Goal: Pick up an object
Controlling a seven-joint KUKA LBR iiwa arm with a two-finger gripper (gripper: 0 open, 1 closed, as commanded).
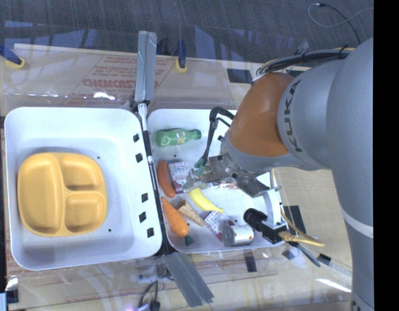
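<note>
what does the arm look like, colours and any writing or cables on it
The arm is bulky and rounded, with smooth grey casing and a glossy orange band above the wrist. Dark "KUKA" lettering runs along the grey shell beside the orange part. Black cables loop near the wrist, and more run over the top of the arm.
</note>
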